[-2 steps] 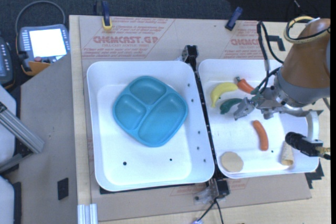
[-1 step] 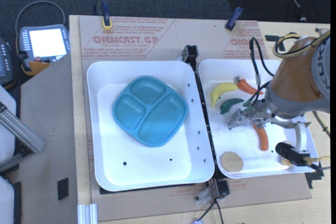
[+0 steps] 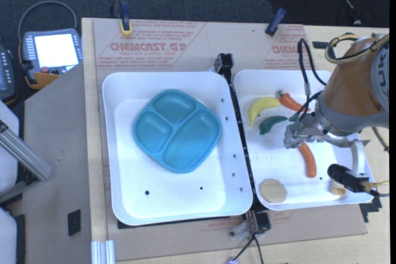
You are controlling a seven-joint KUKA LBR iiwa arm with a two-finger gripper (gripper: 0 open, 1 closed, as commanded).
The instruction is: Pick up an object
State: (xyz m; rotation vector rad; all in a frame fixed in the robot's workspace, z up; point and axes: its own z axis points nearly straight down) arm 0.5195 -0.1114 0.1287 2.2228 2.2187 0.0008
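Observation:
The right bin (image 3: 307, 202) holds a yellow banana (image 3: 261, 108), a dark green piece (image 3: 271, 124), an orange carrot (image 3: 289, 100), a red-orange sausage (image 3: 308, 161), a round tan cookie (image 3: 273, 190) and a small tan piece (image 3: 338, 190). My gripper (image 3: 296, 135) hangs over the middle of this bin, just right of the green piece and above the sausage's upper end. The wrist hides its tips, and I see nothing held in it.
The left bin (image 3: 167, 211) carries a blue divided plate (image 3: 177, 130). The arm's grey and orange body (image 3: 354, 93) covers the right bin's right side, with a black fitting (image 3: 348, 177) near the front right corner. A divider (image 3: 240, 133) separates the bins.

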